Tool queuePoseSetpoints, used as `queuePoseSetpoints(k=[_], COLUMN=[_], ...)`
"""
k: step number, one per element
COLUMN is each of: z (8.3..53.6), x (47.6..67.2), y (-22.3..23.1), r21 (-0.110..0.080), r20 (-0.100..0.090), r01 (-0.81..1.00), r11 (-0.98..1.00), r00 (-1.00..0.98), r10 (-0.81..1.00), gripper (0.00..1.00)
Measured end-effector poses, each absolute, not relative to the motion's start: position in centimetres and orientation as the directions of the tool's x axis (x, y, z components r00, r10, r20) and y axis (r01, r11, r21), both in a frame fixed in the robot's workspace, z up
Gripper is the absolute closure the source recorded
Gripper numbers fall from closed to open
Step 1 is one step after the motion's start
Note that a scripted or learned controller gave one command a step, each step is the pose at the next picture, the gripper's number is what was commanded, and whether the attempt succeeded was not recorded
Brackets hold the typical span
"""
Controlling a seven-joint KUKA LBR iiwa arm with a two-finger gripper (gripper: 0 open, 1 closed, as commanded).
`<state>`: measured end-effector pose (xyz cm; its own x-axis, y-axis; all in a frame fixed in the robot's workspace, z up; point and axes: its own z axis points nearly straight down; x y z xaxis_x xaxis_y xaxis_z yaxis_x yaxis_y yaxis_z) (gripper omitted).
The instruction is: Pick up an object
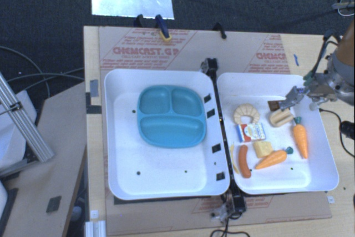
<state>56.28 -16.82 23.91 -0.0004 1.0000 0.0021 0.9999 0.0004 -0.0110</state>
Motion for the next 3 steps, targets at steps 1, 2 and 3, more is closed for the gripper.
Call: queuePoseSetpoints(k=[1,2,3], z=[24.6,20.2,15.5], x=[56.5,57.2,57.0], y=[-16.8,-16.4,-15.5], r21=[0.001,-0.001,-0.002], r20=[0.000,0.000,0.001], r01=[1.000,1.000,1.000], r11=[0.003,0.004,0.002], r00=[-0.003,-0.004,-0.002], r10=[1.000,1.000,1.000], gripper=[0.00,0.00,0.00])
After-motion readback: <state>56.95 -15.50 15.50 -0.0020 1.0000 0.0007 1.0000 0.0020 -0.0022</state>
